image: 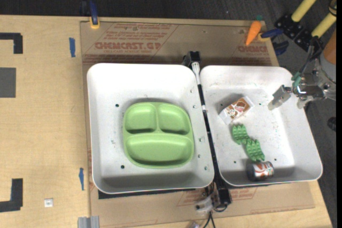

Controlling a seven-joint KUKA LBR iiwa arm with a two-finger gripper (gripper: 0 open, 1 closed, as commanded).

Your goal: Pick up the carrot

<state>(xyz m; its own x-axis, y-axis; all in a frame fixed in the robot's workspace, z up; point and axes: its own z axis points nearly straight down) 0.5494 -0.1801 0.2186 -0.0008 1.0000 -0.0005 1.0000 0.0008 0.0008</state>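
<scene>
One hand point(287, 94), a two-finger metal unit on the grey arm, hangs over the right edge of the right shallow white bin point(315, 160). Whether it is clenched or released cannot be told from the camera view; nothing is seen gripped in it.

Near the hand, inside the right bin, lie a small white-and-red printed packet point(237, 108), a green knobbly plastic toy point(247, 142) and a small red-and-white can point(260, 170) on its side. The left shallow white bin point(101, 115) carries a light-green three-compartment plastic tray point(157, 133).

The small orange carrot with a green top point(253, 32) lies outside both bins, on the brown cardboard sheet point(128, 42) covering the table, just beyond the right bin's far rim and well apart from the hand.

Judged by appearance, the carrot is a light, rigid toy with a smooth, tapered body that may slip. The hand should close across the thicker middle section, square to the long axis.
</scene>
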